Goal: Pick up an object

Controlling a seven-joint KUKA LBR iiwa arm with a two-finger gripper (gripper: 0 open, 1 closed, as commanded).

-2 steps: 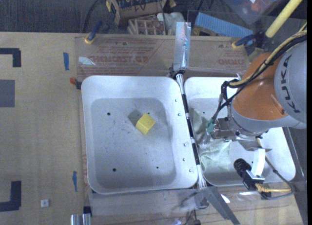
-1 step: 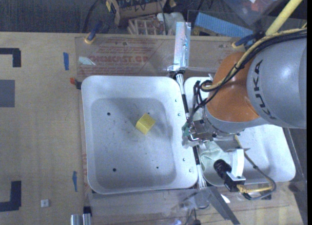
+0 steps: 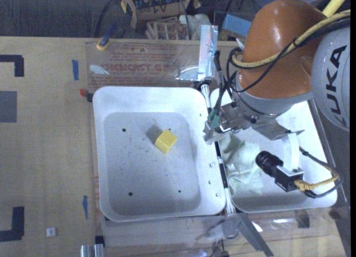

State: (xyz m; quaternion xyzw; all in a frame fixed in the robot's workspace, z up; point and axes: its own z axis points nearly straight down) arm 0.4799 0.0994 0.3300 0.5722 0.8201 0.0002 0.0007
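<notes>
A small yellow block (image 3: 166,141) lies in the left bin (image 3: 111,105), touching a grey block (image 3: 154,133) on its upper left. A crumpled white and pale green cloth (image 3: 240,164) lies in the right bin (image 3: 320,194). My gripper (image 3: 218,125) hangs under the orange-banded wrist (image 3: 275,50), at the ridge between the two bins and just above the cloth's upper left corner. The arm's bulk hides most of the gripper, and I see nothing held in it.
A black cylindrical part with a yellow cable (image 3: 276,168) sticks out from the arm over the right bin. Behind the bins lie a clear plastic sheet (image 3: 150,67) and workshop clutter. Bare wooden bench (image 3: 44,139) stretches to the left.
</notes>
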